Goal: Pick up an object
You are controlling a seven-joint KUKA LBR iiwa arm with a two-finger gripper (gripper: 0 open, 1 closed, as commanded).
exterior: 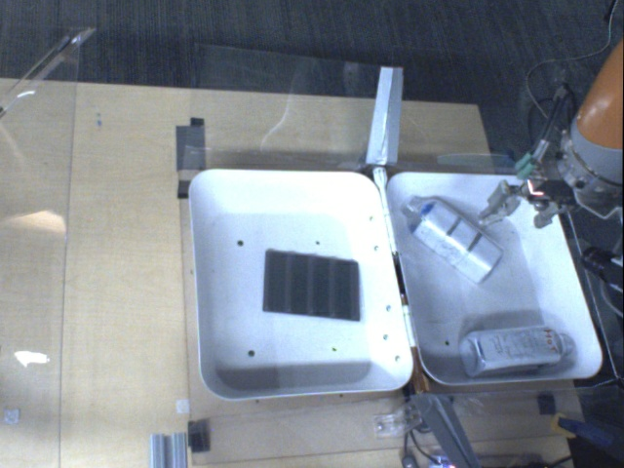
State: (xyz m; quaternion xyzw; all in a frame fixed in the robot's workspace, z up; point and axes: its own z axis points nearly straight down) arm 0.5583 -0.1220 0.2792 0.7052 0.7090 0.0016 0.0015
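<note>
Your two-finger gripper (pixel 517 201) hangs with fingers spread, holding nothing, above the right white bin (pixel 575 291); the clear plastic bottle (pixel 450 238) lies ungrasped, so the pick remains

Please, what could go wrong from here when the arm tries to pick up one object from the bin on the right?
1. The clear plastic bottle lies tilted on its side; it looks round and smooth, so it may roll or slip from the gripper.
2. The grey flat packet lies close to the near wall of the right white bin, so a finger might hit that wall.
3. The gripper hovers near the bin's far right rim and may clip it when descending.
</note>
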